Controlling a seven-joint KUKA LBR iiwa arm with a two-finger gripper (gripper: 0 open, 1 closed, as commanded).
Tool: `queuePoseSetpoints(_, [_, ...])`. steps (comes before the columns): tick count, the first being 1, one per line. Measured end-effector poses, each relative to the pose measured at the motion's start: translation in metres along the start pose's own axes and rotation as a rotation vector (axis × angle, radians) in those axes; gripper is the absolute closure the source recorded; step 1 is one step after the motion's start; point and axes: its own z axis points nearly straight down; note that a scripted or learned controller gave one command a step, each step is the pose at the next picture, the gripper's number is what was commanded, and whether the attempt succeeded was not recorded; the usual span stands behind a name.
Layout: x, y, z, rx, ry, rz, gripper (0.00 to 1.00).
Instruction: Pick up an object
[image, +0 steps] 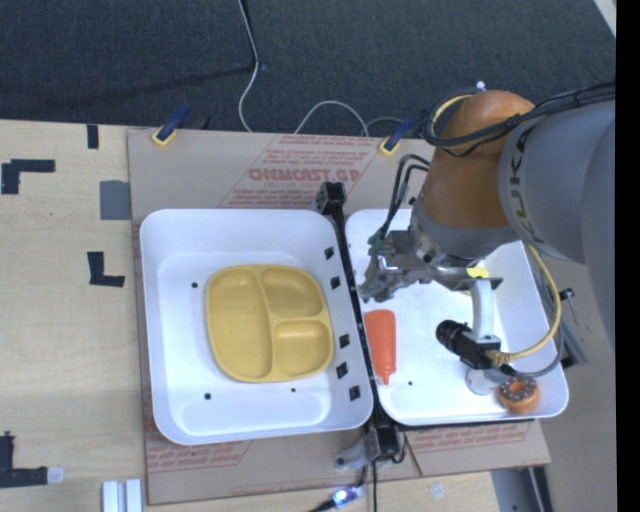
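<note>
Two bins sit on the counter (70, 330): the left bin (160, 300) carries a yellow divided plate (268, 322), the right bin (440, 400) an orange carrot-like toy (380, 345) against its left wall. The claw (385, 275) hangs just above the toy's upper end; I cannot tell its opening. Descending there, it may strike the wall or pinch only the tip. A small orange-brown object (519, 394) is partly blocked by cabling.

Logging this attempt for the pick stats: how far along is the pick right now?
Done: the arm has reached into the right bin, with the gripper low near its left wall. In hand: nothing visibly; the orange carrot-like object lies on the bin floor just below the gripper. Left: grasping and lifting. The yellow divided plate sits untouched in the left bin.
</note>
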Motion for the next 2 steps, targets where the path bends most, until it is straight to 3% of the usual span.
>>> queuePoseSetpoints(2, [0.095,-0.008,0.005,0.000,-0.001,0.002,1.00])
